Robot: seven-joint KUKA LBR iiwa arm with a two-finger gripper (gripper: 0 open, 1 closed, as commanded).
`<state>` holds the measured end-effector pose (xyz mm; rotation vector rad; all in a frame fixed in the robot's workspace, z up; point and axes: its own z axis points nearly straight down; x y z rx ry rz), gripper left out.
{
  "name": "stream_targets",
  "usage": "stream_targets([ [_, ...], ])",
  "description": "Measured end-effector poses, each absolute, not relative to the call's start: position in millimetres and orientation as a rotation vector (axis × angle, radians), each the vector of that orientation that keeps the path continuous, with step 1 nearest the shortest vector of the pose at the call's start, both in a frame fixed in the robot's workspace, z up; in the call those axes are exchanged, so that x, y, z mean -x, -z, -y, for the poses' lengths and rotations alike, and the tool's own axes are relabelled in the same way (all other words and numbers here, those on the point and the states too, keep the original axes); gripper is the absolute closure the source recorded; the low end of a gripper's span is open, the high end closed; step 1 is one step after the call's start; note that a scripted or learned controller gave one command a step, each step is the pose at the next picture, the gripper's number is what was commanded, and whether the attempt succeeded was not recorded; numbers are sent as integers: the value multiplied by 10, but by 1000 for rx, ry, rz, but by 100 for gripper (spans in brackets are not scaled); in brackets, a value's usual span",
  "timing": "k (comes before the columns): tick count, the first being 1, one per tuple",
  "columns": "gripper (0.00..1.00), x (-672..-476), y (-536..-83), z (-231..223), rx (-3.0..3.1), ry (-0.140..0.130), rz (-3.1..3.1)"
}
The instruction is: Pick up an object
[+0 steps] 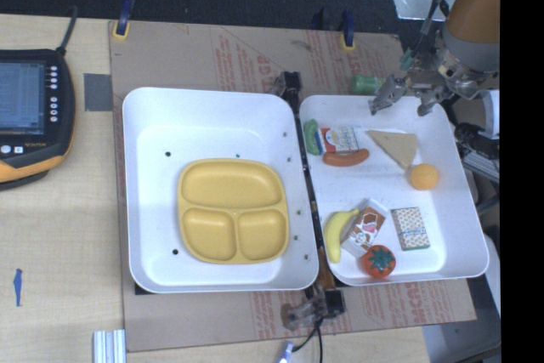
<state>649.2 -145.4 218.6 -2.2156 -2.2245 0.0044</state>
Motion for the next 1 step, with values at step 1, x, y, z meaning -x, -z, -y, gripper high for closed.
stream_targets([
  [1, 0, -6267, -927, 1109, 2216, -4, 2225],
])
